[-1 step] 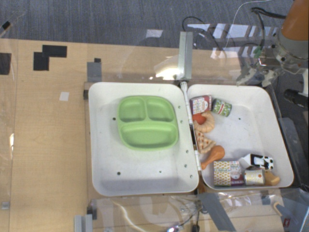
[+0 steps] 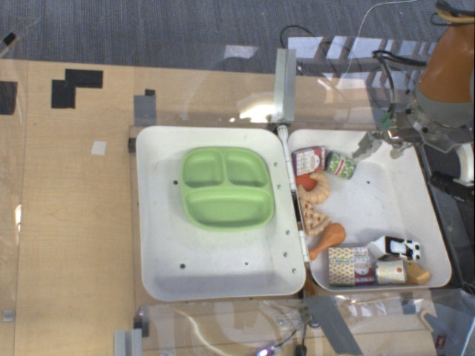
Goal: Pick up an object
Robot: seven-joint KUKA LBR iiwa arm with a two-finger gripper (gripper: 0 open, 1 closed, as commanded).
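Gripper (image 2: 369,144) hanging over right bin's (image 2: 415,221) back edge, fingers' spread impossible to tell, small green can (image 2: 341,165) lying just beside.

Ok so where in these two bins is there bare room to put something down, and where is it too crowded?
Left bin: bare floor rings the green tray, widest along the near edge. Right bin: open white floor in the middle and far right, below the gripper. Crowded along its left wall, with the can, waffle and drumstick, and the near edge by the toy cow.
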